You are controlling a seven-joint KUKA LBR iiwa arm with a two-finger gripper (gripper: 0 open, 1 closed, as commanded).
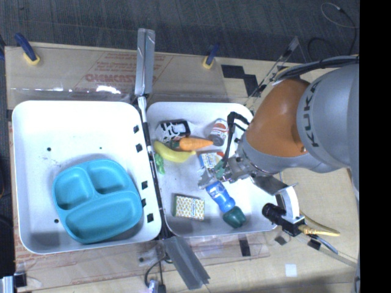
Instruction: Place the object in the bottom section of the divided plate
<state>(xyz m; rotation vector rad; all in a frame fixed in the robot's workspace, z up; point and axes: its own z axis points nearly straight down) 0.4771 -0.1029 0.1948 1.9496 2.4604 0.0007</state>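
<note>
A blue divided plate (98,199) lies in the left bin (36,127), with two small sections at its far side and one large section at its near side; nothing lies on it. My gripper (215,174) hangs low over the middle of the right bin (195,112), just above the upper end of a blue bottle (219,195) with a green cap (234,215). The bottle lies on the bin floor. The arm's orange band and grey wrist hide the bin's right side.
The right bin also holds a yellow banana (172,154), an orange carrot (195,143), a black-and-white item (173,129), a small can (219,129), a printed packet (209,160) and a patterned square (189,207). A divider wall (146,157) separates the bins.
</note>
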